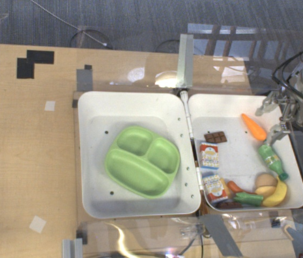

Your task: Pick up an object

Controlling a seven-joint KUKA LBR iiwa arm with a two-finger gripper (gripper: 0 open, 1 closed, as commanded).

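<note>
My gripper hovers over the right edge of the right bin, open, with nothing between its fingers. An orange carrot lies just to its left. A green bottle lies just below the lower fingertip. Further left in that bin are a brown chocolate bar, a red and white carton and a blue and white carton. At the bin's front right corner sit a banana, a beige round item and a green vegetable.
A green divided plate lies in the left bin. A metal divider post stands between the bins at the back. Black cables hang by the arm at the right.
</note>
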